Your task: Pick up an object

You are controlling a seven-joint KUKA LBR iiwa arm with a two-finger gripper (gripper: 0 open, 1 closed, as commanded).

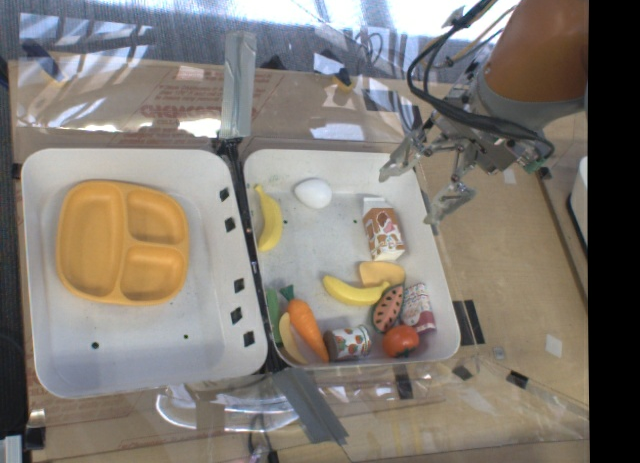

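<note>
Your pick targets sit in the right bin (440, 281): milk carton (384, 233) nearest the jaws, w/ egg (313, 192) far-left, two bananas (268, 219), carrot (305, 326), tomato (400, 340) near edge. Jaws (427, 184) hang released, nothing btwn them, over the bin's far-right corner. Left bin holds a yellow tray (122, 242).

Cardboard sheet (170, 101): faint reddish printing is showing behind the bins, too blurred to read.
Small carton (384, 232): a printed label is showing, illegible.
Small can (347, 342): label is showing, unreadable.
</note>
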